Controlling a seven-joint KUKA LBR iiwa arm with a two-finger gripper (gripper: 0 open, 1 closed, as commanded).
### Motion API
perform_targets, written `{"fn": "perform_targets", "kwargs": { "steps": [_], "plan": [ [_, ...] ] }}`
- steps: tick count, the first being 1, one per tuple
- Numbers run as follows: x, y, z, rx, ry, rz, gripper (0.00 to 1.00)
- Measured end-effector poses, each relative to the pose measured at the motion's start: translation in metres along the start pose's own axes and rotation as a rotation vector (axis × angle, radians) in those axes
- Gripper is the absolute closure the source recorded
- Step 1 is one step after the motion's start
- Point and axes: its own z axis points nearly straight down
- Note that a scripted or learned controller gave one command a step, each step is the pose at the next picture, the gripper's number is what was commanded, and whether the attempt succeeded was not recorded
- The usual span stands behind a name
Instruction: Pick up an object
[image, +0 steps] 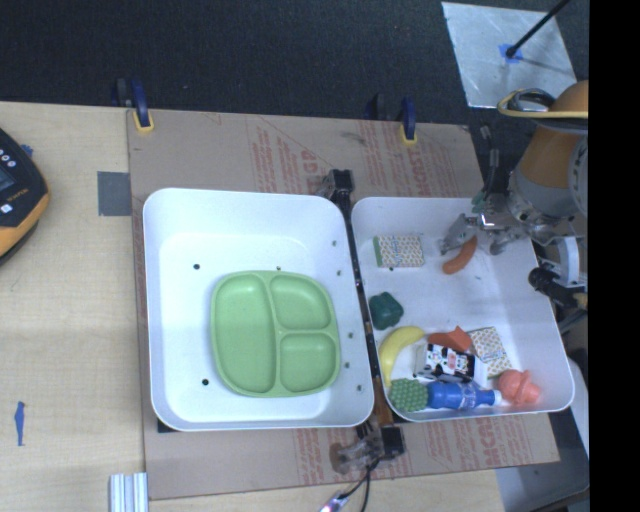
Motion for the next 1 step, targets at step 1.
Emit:
{"fn": "perform_targets", "kwargs": {
  "steps": [1],
  "plan": [
    [0.0007, 0.0, 0.0002, 0.002, 0.001, -0.003, 0.0]
  ]
}}
